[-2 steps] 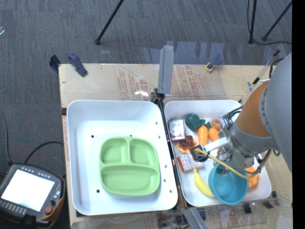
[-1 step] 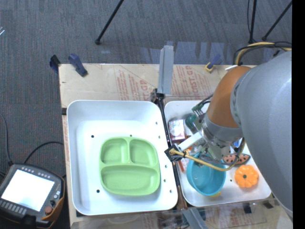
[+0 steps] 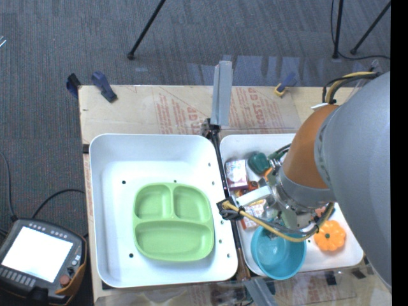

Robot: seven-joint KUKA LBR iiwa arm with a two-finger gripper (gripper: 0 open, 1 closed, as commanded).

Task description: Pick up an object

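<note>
My gripper [image 3: 280, 217] hangs low over the right bin [image 3: 354, 255], just above the far rim of a blue bowl [image 3: 276, 255]. Yellow and black cables loop around it. The grey arm with its orange band covers much of this bin. A small orange pumpkin [image 3: 331, 236] lies to the right of the bowl. A teal object [image 3: 259, 163] and a reddish-white packet [image 3: 236, 173] lie at the bin's far left. Yellow and white items [image 3: 250, 203] show partly under the gripper. Nothing can be seen held.
The left bin [image 3: 108, 171] holds a green divided plate [image 3: 173, 222]. A grey upright post [image 3: 222, 97] stands behind the gap between the bins. Clamps [image 3: 103, 87] sit on the bench's far edge. A teach pendant [image 3: 39, 255] lies on the floor at the lower left.
</note>
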